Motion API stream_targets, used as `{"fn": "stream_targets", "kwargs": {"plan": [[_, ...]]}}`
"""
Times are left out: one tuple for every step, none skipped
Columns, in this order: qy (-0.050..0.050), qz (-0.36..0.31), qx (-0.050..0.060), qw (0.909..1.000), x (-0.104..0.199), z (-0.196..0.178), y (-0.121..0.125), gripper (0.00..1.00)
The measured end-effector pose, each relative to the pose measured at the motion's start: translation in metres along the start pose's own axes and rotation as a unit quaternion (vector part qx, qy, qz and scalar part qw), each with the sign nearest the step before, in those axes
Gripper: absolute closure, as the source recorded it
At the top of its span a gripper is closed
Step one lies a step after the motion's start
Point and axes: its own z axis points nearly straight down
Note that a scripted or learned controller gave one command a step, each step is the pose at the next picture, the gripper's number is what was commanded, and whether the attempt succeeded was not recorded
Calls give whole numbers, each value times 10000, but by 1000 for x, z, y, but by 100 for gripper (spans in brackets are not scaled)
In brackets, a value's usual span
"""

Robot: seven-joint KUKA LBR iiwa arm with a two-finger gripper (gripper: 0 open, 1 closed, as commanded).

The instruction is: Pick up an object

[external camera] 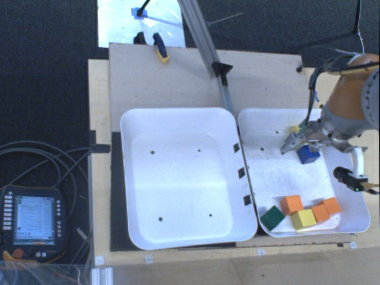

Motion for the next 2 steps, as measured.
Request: {"fn": "stream_targets", "kwargs": {"plan": [[4,-13,-31,10000,0,-14,2,100],[42,0,35,10000,-9,-70,-2,100]]}}
